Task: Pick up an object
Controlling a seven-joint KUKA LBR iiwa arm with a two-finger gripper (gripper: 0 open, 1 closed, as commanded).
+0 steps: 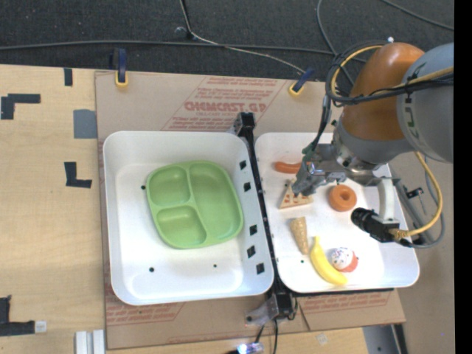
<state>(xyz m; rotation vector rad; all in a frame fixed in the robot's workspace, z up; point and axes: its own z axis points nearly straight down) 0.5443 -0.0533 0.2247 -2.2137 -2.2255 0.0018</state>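
Two white bins sit side by side on the worktop (pixel 44 220), on a cardboard sheet (pixel 221 105). Nearest edge of the right bin (pixel 383 279): a yellow banana (pixel 322 262) lying at a slant, with a small white-and-red ball (pixel 343 258) touching its right side. Just above the banana's upper end, a tan cone (pixel 299 233), tip toward the banana. Further up, an orange ring (pixel 341 198) right of centre and a small wedge-shaped piece (pixel 293 196) with dots on it, left of centre. A black cable connector (pixel 371 223) hangs over the bin between the ring and the ball. Left bin (pixel 122 271) carries a green divided plate (pixel 195 203), three compartments, roughly centred.

Tool (pixel 312 175) hangs over the middle of the right bin, just above the wedge-shaped piece, with the ring close on its right. Cannot tell from this angle whether it is spread or closed; nothing visibly gripped. An orange carrot-like piece (pixel 286 167) lies just left of the tool near the bin divider. Grey arm (pixel 428 102) with orange band comes in from the far right.
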